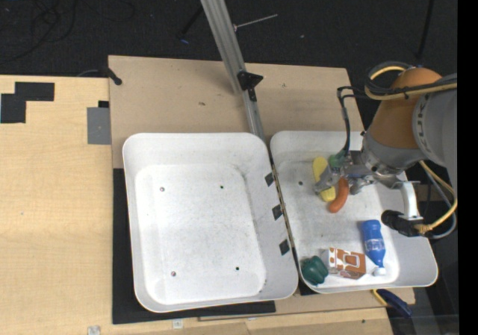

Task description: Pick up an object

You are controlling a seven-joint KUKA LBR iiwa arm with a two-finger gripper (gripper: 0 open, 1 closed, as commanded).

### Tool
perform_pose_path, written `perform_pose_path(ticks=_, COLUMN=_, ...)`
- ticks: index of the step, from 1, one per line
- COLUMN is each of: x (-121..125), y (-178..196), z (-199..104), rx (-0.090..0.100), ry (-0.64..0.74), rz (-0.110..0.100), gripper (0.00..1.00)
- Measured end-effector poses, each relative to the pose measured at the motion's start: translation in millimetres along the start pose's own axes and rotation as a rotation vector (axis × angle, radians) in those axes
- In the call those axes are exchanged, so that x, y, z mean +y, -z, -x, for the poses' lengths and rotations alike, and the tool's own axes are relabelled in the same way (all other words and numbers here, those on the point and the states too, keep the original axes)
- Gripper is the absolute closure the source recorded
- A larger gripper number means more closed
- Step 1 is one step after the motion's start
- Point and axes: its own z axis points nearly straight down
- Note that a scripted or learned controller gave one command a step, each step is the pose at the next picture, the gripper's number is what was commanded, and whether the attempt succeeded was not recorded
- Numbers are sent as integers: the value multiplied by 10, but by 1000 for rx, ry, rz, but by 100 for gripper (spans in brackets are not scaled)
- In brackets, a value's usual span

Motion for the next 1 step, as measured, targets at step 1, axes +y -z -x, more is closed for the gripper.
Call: perform_pose_path(ticks=1, x=13, y=145, z=13, rx=-1, ry=-4, rz=6, gripper=100)
